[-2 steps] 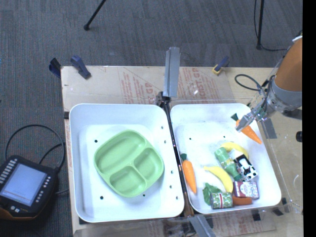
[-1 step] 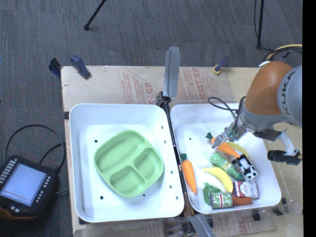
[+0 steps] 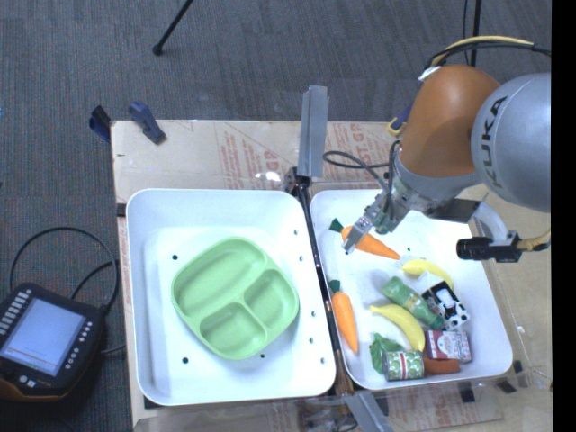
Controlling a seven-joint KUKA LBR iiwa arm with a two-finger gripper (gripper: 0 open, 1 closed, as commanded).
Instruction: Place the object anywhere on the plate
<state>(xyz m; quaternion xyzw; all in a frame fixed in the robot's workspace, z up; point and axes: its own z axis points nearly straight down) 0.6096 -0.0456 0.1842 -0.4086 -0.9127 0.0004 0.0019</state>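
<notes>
Green and shiny, the plate (image 3: 236, 297) sits in the left bin (image 3: 144, 331), low in the frame, with three little sections in it and no food on it. Down in the lower right, the right bin (image 3: 500, 331) holds a pile of toy food: a small can (image 3: 402, 364) and a red packet (image 3: 447, 344) near the bottom edge, a yellow banana (image 3: 401, 323), a green packet (image 3: 408, 297) and a black and white toy (image 3: 444, 297) (I can't tell what that one is). A carrot (image 3: 345, 318) lies along the bin's left wall, pointing down. Higher up in that bin lies a second carrot (image 3: 372, 244), with its green top toward the upper left. The gripper (image 3: 355, 238) is right down at this carrot's thick end, but I cannot tell if it has hold of it. Above that, the big grey and orange arm (image 3: 459, 133) fills the upper right of the frame.
</notes>
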